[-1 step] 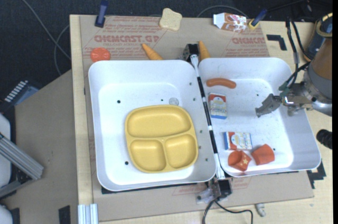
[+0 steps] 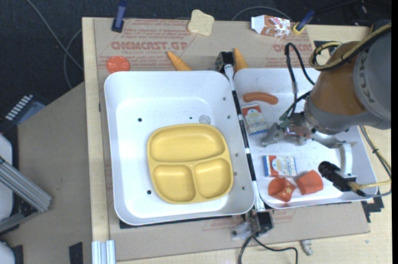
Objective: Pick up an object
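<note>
Over the middle of the right-hand shallow white bin (image 2: 323,76), the grey two-finger gripper (image 2: 277,132) of the orange-banded arm (image 2: 339,94) hung low, its metal fingers spread and gripping nothing. Its tips pointed toward the bin's left wall, just beside a small white-and-blue packet (image 2: 255,124). No object had yet been lifted. An orange-red sausage (image 2: 260,97) lay near the far edge. A white card with blue and red print (image 2: 279,165), a red wedge-shaped piece (image 2: 282,188) and an orange-red block (image 2: 309,182) sat along the near edge. The left-hand white bin (image 2: 124,107) carried a yellow three-compartment plastic tray (image 2: 189,162). The grasp, by appearances, remained entirely ahead.
</note>
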